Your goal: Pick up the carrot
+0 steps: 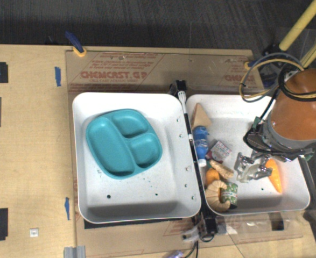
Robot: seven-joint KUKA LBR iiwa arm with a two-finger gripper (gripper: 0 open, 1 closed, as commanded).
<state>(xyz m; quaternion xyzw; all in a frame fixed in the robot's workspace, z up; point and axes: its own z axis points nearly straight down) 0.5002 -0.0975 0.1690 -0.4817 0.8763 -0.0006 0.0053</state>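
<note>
The arm is down over the right bin (295, 198), and the gripper (253, 170) hangs low in it with its metal fingers visibly apart and nothing between them. The carrot (275, 177) lies just to the right of the gripper, an orange wedge on the bin floor, partly tucked under the wrist. So this looks like the approach step, the grasp not yet made. To the left sits a huddle of other items, a blue bottle (201, 140) among them, while the teal tray (124, 142) rests in the left bin (88, 198). Next, I'd say, the fingers need shifting right to straddle the carrot before closing.
</note>
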